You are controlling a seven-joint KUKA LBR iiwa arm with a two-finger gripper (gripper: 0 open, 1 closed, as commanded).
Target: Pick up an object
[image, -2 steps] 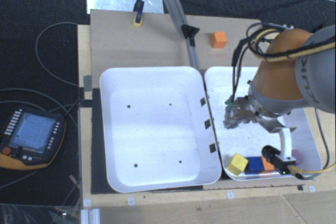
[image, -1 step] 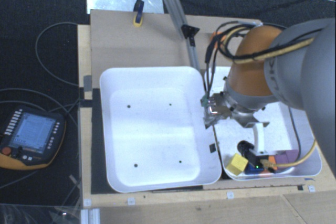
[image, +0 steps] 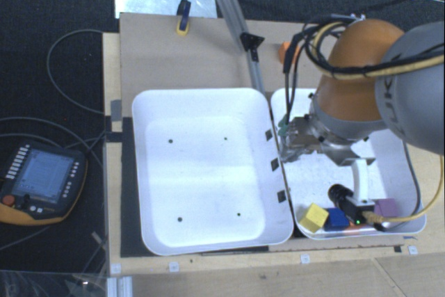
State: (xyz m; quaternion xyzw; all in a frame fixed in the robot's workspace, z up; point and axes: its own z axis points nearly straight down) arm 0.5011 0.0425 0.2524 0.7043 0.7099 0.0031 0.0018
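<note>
My hand point(image: 292, 142): it hung low over the right bin point(image: 309, 177), close to that bin's left wall. I could not tell whether it was clenched, released or grasping anything (my own wrist covered it from above).
My arm point(image: 389, 87): grey, with the orange band bulging above the wrist, it reached in from the right across the far half of the right bin.
Yellow block point(image: 314, 217): it lay in the near left corner of the right bin, tilted a little and apart from my hand.
Blue block point(image: 336, 219): it sat just beside the yellow one, on its right, against the same near wall.
Purple block point(image: 386, 207): it lay farther right along that wall, apart from the blue one.
Left bin point(image: 201, 149): white and shallow, it stood side by side with the right bin, with small dark clips along the seam between them.
Tabletop point(image: 181, 59): brown board carried both bins, and a yellow-and-black clamp point(image: 183, 16) sat at its far edge.
Pendant point(image: 38, 181): it rested on the dark floor to the left of the tabletop, cables looping around it.
</note>
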